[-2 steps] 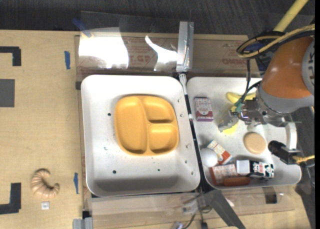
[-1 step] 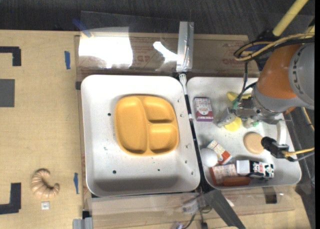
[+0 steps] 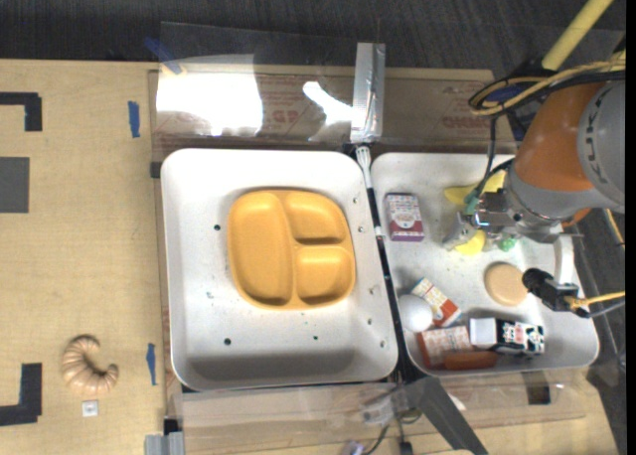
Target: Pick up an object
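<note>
Down in the right bin (image 3: 586,344), a yellow object (image 3: 465,197) sits just beside the gripper (image 3: 475,227), with a tan disc (image 3: 506,284) nearby. Whether the gripper has anything, I cannot tell. The left bin (image 3: 189,244) carries an orange divided tray (image 3: 291,246).

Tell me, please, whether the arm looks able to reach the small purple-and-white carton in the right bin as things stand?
Probably yes. The purple-and-white carton lies flat in the right bin, apart from the other items, with nothing on top. The arm is already over that bin, just to the carton's right.
</note>
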`<action>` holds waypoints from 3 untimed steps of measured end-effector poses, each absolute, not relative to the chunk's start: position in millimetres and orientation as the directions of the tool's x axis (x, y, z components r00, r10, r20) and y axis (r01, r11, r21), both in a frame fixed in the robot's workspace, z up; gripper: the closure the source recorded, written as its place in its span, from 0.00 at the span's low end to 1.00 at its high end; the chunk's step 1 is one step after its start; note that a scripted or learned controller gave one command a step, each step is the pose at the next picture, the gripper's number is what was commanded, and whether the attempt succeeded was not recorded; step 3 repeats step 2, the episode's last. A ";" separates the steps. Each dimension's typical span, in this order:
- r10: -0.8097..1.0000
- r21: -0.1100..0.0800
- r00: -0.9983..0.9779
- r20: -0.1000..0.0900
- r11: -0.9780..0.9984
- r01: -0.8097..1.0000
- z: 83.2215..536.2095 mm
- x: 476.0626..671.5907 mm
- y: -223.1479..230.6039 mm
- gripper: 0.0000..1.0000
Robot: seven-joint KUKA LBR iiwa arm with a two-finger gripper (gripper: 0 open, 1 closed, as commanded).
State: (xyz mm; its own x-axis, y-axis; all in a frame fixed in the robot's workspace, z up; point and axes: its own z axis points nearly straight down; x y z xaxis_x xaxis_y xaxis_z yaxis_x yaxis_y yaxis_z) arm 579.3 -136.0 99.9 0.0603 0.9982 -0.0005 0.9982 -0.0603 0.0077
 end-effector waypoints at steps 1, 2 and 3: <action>0.997 0.010 0.072 0.003 -0.072 0.997 189.6 610.2 -65.2 1.00; 0.992 -0.002 -0.124 0.001 0.124 0.992 184.5 570.6 -32.4 1.00; 0.992 -0.002 -0.124 0.001 0.124 0.992 184.5 570.6 -32.4 1.00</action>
